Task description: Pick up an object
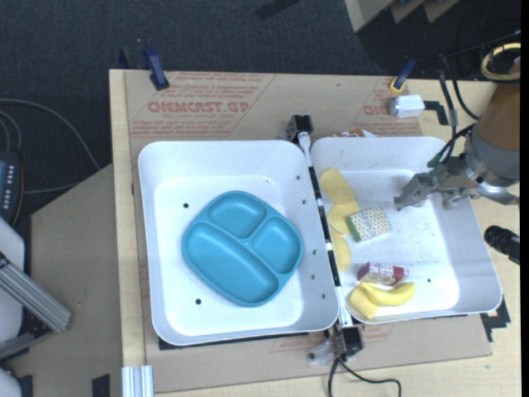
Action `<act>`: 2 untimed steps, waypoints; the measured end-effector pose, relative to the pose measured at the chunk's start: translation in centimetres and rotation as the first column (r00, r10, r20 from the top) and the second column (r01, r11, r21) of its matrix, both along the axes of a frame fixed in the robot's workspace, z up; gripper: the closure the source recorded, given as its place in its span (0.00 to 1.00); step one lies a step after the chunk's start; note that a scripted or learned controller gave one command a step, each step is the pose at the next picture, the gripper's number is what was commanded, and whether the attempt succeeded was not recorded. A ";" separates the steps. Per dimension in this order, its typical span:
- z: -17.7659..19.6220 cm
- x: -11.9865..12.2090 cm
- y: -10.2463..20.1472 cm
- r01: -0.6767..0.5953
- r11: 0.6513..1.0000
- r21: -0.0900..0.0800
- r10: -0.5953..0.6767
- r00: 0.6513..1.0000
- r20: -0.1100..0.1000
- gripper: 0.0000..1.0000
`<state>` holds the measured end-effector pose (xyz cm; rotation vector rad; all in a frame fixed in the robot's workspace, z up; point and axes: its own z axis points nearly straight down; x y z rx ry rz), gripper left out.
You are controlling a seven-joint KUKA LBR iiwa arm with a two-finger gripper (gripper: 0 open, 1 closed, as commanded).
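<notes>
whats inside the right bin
The right bin holds a banana, a small red packet, a patterned box and yellow pieces. Anything beneath them is hidden.

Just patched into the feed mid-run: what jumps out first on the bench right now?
The big blue divided plate lying in the left bin grabs the eye first. The right bin holds a cluster along its left side: a yellow banana at the near edge, a small patterned packet above it and pale yellow pieces by the divider. The claw hangs over that bin's far right part.
</notes>
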<state>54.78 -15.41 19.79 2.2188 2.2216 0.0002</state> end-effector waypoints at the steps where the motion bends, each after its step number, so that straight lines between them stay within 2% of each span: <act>1: -7.8 9.4 1.4 0.000 1.000 0.000 0.000 1.000 -0.001 0.00; 2: -11.4 5.6 0.7 0.001 1.000 0.001 -0.001 1.000 -0.003 0.00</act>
